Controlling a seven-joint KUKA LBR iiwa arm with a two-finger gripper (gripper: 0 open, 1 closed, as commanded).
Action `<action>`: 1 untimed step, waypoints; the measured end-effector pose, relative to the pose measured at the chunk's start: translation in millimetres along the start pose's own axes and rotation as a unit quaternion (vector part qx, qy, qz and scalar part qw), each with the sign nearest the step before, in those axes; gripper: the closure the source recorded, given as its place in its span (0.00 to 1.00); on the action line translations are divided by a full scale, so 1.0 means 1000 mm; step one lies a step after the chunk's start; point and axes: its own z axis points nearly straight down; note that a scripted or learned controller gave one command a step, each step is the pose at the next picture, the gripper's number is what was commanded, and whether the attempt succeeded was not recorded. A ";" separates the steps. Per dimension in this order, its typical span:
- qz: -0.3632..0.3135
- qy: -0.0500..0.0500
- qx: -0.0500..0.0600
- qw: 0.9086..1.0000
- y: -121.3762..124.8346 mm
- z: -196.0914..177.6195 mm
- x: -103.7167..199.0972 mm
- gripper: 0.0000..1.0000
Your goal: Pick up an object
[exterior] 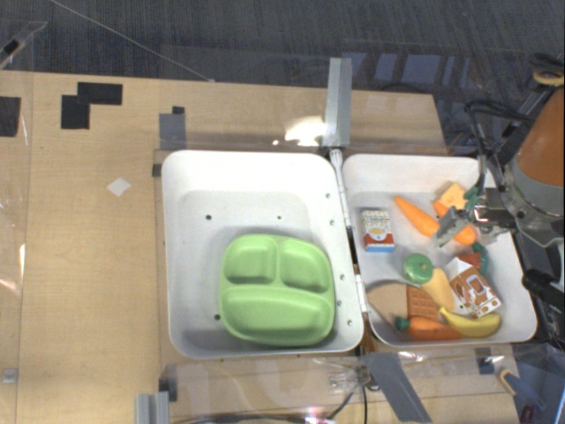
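The right bin (380, 179) holds a heap of toy food. An orange carrot (415, 215) lies near its middle, with a small red-and-white carton (378, 229) to the left. A yellow wedge (453, 194) and a small orange piece (465, 236) sit at the bin's right side. My gripper (460, 223) reaches in from the right and hovers low over that orange piece, just below the yellow wedge. Its body hides part of what lies under it.
At the bin's front lie a green round fruit (418, 267), a brown waffle (422, 302), a second carrot (429, 329), a banana (470, 324) and a printed packet (473, 291). The left bin (190, 193) bears a green divided plate (276, 288).
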 end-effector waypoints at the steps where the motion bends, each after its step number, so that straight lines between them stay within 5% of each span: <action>1: -0.311 0.000 -0.001 0.950 0.044 0.112 0.030 0.00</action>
